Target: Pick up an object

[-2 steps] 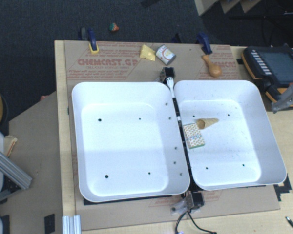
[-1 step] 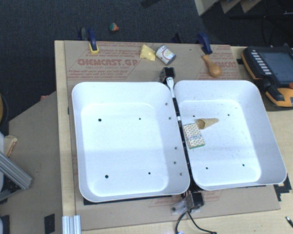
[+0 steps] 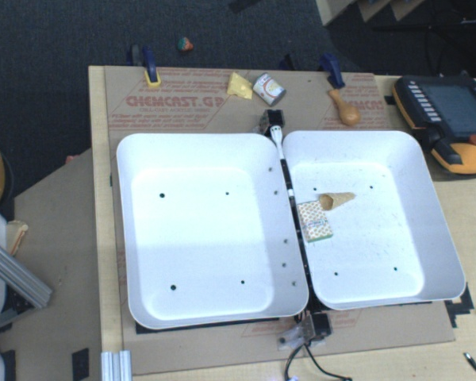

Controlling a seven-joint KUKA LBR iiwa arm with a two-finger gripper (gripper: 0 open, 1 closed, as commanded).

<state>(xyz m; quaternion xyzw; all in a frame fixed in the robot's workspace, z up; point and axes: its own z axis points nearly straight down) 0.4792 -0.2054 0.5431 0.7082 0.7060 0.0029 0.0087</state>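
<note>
The patterned packet point(image 3: 314, 221) is the likeliest thing to pick: a small flat rectangular piece with a speckled green-and-pink print, lying in the right bin point(image 3: 428, 236) close to that bin's left wall, just beside the seam where the two bins meet. Touching or nearly touching its upper right corner is a tan cone-shaped piece point(image 3: 336, 200), also on the bin floor.

In the camera view, nothing has been lifted. Both pieces rest flat on the white floor of the right bin, so by my reading the task is at its start: the approach, the closing on an object and the lift are all left to do. As to the state of the hand, I cannot tell whether it is spread or pressed together.

The packet's long axis runs roughly up and down the picture, tilted a little so its top end leans left, toward the seam, nearly parallel to the bin's left wall. The cone's long axis lies almost across the picture, its narrow tip pointing right and slightly up, its wide end toward the packet.

The left bin point(image 3: 143, 276) holds no loose pieces that I can make out. On the bench point(image 3: 182, 101) beyond the bins lie a yellow wedge point(image 3: 239, 86), a small box point(image 3: 269, 89) and a wooden-looking peg point(image 3: 345, 109), all well apart from the packet.
</note>
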